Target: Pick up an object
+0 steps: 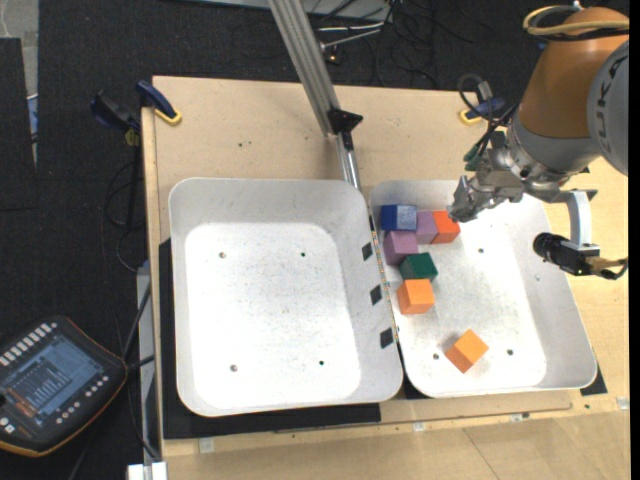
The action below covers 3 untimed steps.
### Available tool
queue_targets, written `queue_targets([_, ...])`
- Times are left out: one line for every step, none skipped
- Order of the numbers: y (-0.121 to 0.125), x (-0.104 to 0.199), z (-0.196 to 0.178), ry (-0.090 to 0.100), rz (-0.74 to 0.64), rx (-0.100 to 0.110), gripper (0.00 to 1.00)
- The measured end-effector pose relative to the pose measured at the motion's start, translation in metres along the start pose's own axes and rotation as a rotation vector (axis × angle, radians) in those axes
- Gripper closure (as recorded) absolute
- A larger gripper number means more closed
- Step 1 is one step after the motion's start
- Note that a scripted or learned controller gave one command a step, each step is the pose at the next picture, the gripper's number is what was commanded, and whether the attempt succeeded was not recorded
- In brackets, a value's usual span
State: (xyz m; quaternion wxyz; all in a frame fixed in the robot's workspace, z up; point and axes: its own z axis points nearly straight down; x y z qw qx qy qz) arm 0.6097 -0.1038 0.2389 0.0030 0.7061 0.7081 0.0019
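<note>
Several small blocks lie in the right bin point(530, 298). A blue cube point(397, 217), a purple block point(403, 244) and a pink-purple block point(425, 226) cluster at its upper left. An orange-red block point(445, 228) sits beside them, a dark green block point(419, 265) just below, then an orange cube point(416, 295). Another orange cube point(466, 350) lies alone toward the front. My gripper point(466, 206) hangs low over the bin's back edge, right above and beside the orange-red block. Its tips are dark and merge together.
The left bin point(200, 268) stands beside the right one, with a raised rim between them. A slanted metal bar point(305, 53) reaches down to the bins' back middle. A teach pendant point(50, 378) lies at the lower left, off the bench.
</note>
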Motion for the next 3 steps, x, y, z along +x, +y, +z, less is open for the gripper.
queue_targets([0.019,0.052,0.01,0.002,-0.005,0.005,1.0])
queue_targets([0.041,0.11,0.006,0.004,-0.005,0.003,1.0])
queue_targets([0.051,0.162,0.015,0.003,-0.004,0.005,1.0])
